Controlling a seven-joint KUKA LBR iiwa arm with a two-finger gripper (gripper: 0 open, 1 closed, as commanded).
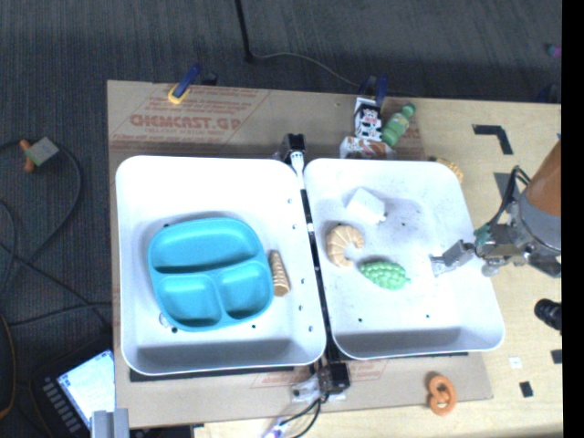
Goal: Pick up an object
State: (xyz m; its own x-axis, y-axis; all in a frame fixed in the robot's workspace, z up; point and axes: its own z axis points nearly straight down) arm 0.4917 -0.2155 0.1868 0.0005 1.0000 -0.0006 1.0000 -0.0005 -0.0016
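The right bin [474,336] holds three loose things: a white block [365,205] near its back, a tan curled pastry-like toy [345,243] by its left wall, and a green bumpy toy [383,273] just right of the pastry. My gripper [453,256] hangs low over the right side of this bin, roughly 70 px to the right of the green toy and apart from it. Nothing shows in the gripper. In the left bin [137,190] lies a blue divided tray [210,272] with a small tan ridged stick [278,274] against its right edge.
Behind the right bin stand a small printed box [365,128] and a green toy [398,124]. An orange pretzel-like ring [442,392] lies on the bench in front of the right bin. A blue and yellow clamp [185,85] sits at the board's back left.
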